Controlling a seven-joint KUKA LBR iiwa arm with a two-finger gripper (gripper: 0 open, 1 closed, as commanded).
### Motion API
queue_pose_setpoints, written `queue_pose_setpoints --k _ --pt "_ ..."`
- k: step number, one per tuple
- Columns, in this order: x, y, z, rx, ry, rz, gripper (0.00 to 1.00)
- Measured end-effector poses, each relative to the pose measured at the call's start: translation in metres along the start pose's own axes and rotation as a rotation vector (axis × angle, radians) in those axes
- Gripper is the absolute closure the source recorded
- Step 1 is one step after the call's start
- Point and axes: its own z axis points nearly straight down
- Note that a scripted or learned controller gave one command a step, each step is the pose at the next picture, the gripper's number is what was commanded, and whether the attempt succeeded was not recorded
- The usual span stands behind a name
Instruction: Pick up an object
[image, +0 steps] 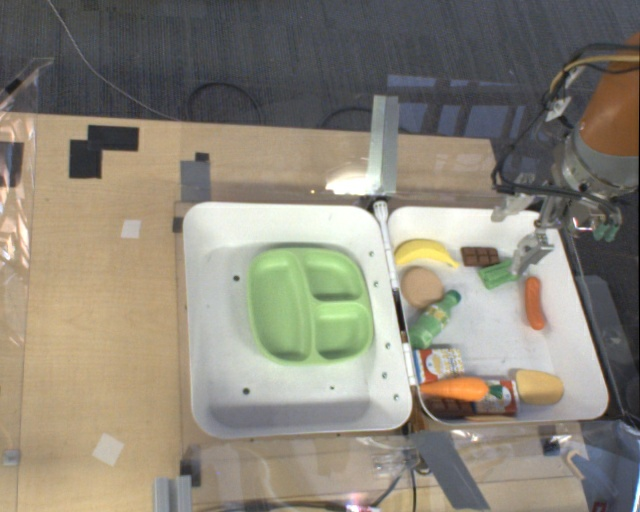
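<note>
Gripper: my gripper hangs low over the right bin, upper right part; I can't tell how it is set.
Nearest target: the small green block sits just beside the tip, with the chocolate bar touching its upper edge.
Risk: I judge a descent here could catch both, or nudge the green block away.
Also close: the sausage lies just below; a sideways slip might roll it.
Crowded corner: banana, green bottle and carrot sit packed by the divider.

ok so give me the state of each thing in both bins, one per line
Gripper: low over the right bin, beside the green block.
Green block: lying flat.
Tray: flat in left bin.
Bottle: on its side.
Carrot: lying on packet.
Sausage: lying loose.
</note>
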Motion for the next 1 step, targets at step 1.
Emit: queue_pose_setpoints --k 1 --pt "0.0015 -0.0465 0.1507 0.001 -0.003 0.012 0.0"
